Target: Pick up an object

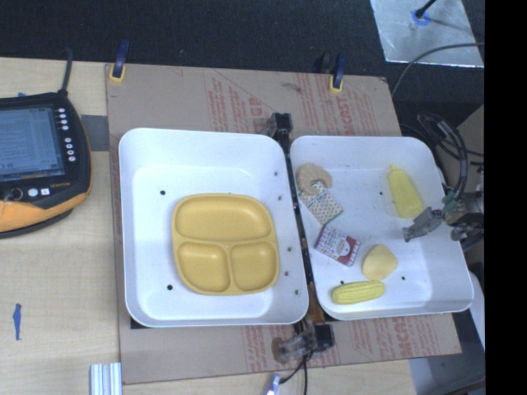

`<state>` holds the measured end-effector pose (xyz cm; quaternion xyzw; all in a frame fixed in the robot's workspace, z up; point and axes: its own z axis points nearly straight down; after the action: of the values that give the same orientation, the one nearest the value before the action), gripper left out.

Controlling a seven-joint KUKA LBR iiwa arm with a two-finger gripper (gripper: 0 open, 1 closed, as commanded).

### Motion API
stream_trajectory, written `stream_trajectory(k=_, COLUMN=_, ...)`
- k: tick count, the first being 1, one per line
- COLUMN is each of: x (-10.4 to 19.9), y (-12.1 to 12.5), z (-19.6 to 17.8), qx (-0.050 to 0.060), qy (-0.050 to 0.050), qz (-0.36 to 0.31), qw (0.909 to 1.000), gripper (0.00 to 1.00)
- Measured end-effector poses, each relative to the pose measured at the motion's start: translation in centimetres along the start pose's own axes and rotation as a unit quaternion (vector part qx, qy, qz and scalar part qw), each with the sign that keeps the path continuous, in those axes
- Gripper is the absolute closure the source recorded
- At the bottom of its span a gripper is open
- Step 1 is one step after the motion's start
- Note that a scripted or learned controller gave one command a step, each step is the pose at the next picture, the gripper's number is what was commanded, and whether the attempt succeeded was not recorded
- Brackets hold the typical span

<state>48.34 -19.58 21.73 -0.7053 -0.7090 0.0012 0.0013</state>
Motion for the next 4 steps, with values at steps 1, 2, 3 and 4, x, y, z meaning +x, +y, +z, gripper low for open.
stream_trajectory(k=1, x=-1.6, y=7.0, z=3.3, qx=0.000, qy=-0.001, qz=-0.001, qw=1.0000, gripper=0.00)
stream_trajectory(k=2, x=-1.7, y=12.9, z=10.4, qx=0.000, qy=-0.001, qz=-0.001, qw=1.0000, gripper=0.00)
stream_trajectory(k=3, x=0.7, y=13.5, z=12.5, qx=0.001, qy=0.000, qz=-0.002, qw=1.0000, gripper=0.00)
stream_trajectory(k=4, x=0.6, y=13.5, z=11.3, qx=0.002, qy=0.000, qz=-0.002, qw=1.0000, gripper=1.00)
